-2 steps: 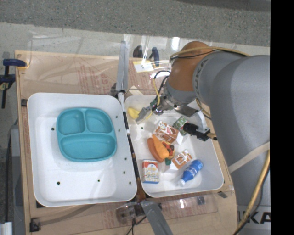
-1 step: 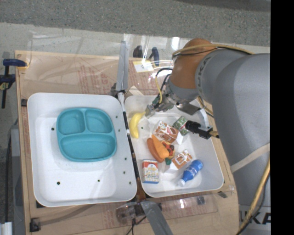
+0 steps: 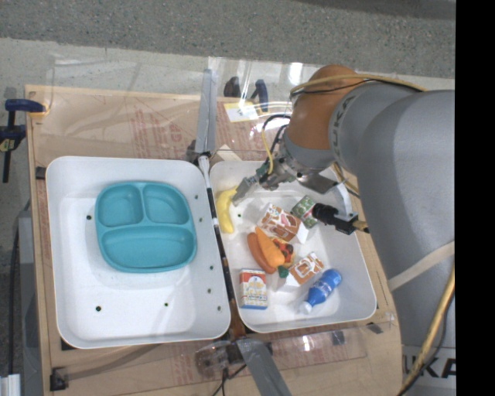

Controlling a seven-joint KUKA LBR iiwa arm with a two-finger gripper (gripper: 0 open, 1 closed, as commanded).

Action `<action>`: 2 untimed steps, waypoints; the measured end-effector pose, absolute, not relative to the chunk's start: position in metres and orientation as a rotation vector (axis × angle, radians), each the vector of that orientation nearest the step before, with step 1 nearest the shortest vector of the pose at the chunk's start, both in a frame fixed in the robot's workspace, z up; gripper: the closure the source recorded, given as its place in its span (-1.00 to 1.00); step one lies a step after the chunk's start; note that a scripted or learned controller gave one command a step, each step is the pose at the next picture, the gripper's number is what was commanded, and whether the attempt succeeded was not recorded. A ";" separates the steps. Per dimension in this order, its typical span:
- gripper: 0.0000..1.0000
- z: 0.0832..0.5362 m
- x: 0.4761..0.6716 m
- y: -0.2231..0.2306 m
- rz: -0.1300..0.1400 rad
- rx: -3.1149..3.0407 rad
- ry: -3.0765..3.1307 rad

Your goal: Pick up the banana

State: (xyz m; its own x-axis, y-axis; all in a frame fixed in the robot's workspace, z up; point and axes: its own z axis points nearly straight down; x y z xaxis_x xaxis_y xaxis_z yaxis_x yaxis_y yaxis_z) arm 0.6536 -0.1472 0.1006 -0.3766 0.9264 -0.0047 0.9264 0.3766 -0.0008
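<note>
A wooden bench [image 3: 116,124] under clear plastic sheeting stands on grey speckled floor [image 3: 155,23].

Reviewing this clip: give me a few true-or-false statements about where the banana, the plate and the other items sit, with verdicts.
1. The yellow banana lies in the right white bin, against its left wall. True.
2. The teal divided plate sits in the right bin. False: it sits in the left white bin.
3. The hand is over the right bin, near the banana's upper end. True.
4. The banana is lifted between the hand's fingers. False: it lies on the bin floor.
5. The blue plastic bottle lies in the left bin. False: it lies in the right bin's lower right part.
6. The orange carrot lies right of the banana. True.
</note>
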 end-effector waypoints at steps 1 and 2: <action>-1.00 0.097 0.616 -0.134 -0.009 1.445 2.759; -1.00 0.110 0.628 -0.188 -0.002 1.409 2.804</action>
